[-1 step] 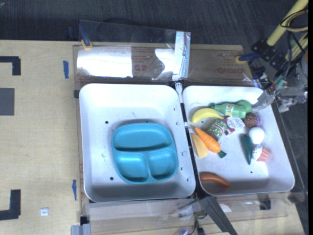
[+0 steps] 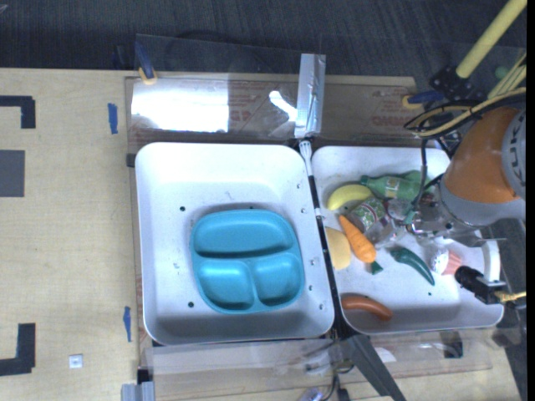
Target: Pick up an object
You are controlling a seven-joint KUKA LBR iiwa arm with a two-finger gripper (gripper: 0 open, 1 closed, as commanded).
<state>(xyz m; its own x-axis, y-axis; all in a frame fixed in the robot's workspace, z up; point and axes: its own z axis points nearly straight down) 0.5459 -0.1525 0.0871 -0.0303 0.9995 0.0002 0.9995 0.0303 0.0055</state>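
Note:
The right white bin (image 2: 393, 324) holds several toy foods: a yellow banana (image 2: 349, 195), a green bottle (image 2: 393, 185), an orange carrot (image 2: 359, 241), a dark green pepper (image 2: 412, 261), a reddish sausage (image 2: 365, 306) and a pale yellow piece (image 2: 338, 249). A clear jar (image 2: 368, 217) lies between the banana and the carrot. My gripper (image 2: 420, 220) hangs low over the bin's right-middle part, just right of the jar and above the pepper. The wrist hides what lies right under it.
The left white bin (image 2: 167, 174) contains a blue divided tray (image 2: 247, 257). The arm's orange band (image 2: 489, 170) and grey wrist cover the right bin's right side. A small pink and white item (image 2: 445, 262) lies near that side. Yellow cables run at the upper right.

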